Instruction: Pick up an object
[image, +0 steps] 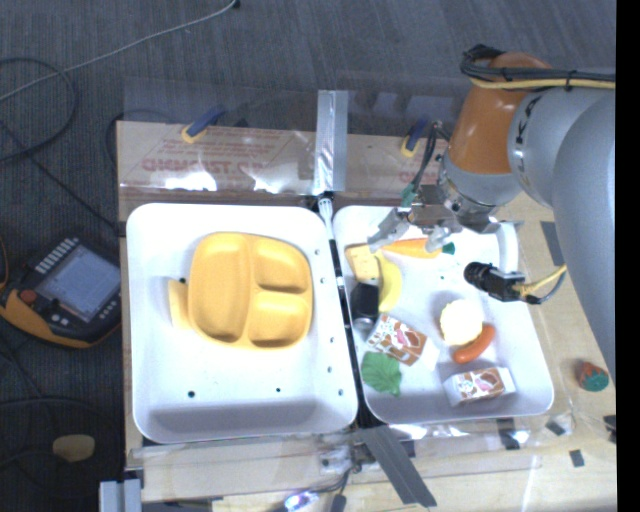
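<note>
The arm (545, 120), grey with an orange band, is reaching in from the right and is hanging over the far end of the right bin (535, 385). The left bin (150, 400) is lying well to the left of the hand and is carrying a yellow divided tray (250, 288), the largest loose item in the scene.

The hand (412, 232) is hovering low over the right bin with its two fingers spread moderately apart, and nothing is showing between them. An orange carrot (412, 247) is lying directly beneath the hand, between the fingers, and appears to be the object being targeted. Just below and to the left of the hand a yellow banana (388, 283) is resting beside a yellow block (363, 264) and a small dark item (364, 299).

Nearer the camera than the hand, a white round item (461, 321) is touching a red sausage-shaped piece (474, 343). Two small printed cartons (398, 340) (480, 384) and a green leafy piece (381, 372) are lying nearer still, towards the front of the bin. A handheld pendant (70, 290) is sitting far to the left, off the surface.

As a judgement, the approach is nearly complete, while the closing of the fingers and the lift are both not yet done.
</note>
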